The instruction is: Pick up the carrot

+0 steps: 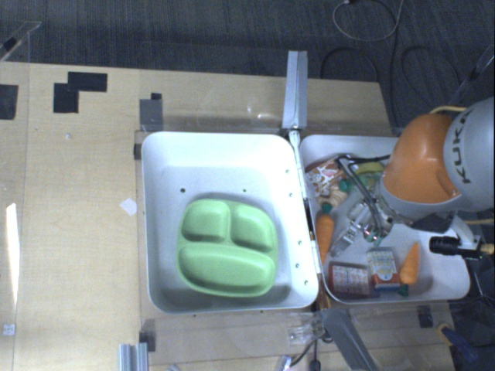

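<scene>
On the near side of the table (69,230) sit two white bins, touching side by side. The left bin (224,157) holds a green tray (228,246) with three parts, lying toward the bin's near edge. The right bin (448,280) is full of small things. Along its near edge lies a flat reddish packet (349,278), and just beside it a small white and green packet (382,264). One carrot (410,263) stands just right of those packets, near the bin's near right corner. A second carrot (325,234) lies against the bin's left wall, next to the middle where the two bins meet. The gripper (357,229) hangs low in the right bin, just right of that second carrot and between the two carrots. I cannot tell if it is open or closed, and nothing can be seen in its grip. Farther back, in the bin's far left corner, lies a speckled packet (326,178). The orange band (419,161) of the arm covers the bin's far right part.
</scene>
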You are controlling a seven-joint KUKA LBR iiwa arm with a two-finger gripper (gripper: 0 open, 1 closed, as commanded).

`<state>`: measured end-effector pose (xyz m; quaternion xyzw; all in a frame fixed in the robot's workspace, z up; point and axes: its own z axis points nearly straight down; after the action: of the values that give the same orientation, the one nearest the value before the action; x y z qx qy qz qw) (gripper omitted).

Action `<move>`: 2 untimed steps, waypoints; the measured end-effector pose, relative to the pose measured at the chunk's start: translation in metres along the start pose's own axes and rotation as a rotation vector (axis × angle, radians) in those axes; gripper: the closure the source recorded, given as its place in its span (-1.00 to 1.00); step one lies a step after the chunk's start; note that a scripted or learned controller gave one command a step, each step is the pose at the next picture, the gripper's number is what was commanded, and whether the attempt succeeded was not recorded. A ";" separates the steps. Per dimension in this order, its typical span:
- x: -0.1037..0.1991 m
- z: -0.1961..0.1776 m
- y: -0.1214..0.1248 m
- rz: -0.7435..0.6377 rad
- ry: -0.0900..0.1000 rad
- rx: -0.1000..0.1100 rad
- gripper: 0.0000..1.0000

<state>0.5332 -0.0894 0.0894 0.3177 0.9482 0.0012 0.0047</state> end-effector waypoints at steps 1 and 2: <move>-0.079 0.000 0.028 -0.181 -0.006 -0.003 -1.00; -0.038 -0.001 0.034 0.028 -0.008 -0.001 -1.00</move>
<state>0.5837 -0.0852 0.0911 0.3312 0.9435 0.0006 0.0089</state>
